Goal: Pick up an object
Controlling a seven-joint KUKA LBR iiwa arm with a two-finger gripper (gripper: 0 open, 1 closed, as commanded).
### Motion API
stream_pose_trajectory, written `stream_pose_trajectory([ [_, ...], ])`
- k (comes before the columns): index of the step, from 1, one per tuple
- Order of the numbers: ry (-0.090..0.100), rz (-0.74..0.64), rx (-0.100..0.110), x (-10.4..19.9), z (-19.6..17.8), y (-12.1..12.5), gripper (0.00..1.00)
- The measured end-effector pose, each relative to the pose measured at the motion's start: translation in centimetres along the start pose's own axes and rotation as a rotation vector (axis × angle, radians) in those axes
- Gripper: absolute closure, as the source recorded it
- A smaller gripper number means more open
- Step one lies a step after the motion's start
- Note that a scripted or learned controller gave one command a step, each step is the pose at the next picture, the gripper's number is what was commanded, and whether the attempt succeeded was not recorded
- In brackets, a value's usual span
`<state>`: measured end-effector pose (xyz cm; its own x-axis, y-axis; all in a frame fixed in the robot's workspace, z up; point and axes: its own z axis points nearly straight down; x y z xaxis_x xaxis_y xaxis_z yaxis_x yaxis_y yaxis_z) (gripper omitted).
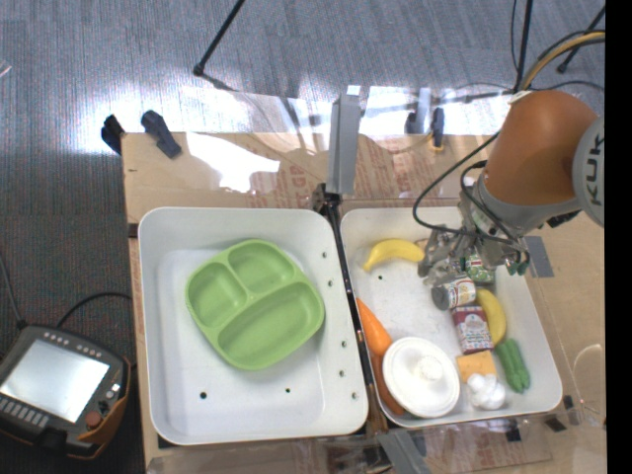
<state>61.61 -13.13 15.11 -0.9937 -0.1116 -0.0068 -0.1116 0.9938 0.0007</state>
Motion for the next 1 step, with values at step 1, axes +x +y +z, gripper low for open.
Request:
stream_pose_trajectory([
  [1, 0.006, -0.104, -0.002, 0.94, 2.06, -2.71, 1.0],
])
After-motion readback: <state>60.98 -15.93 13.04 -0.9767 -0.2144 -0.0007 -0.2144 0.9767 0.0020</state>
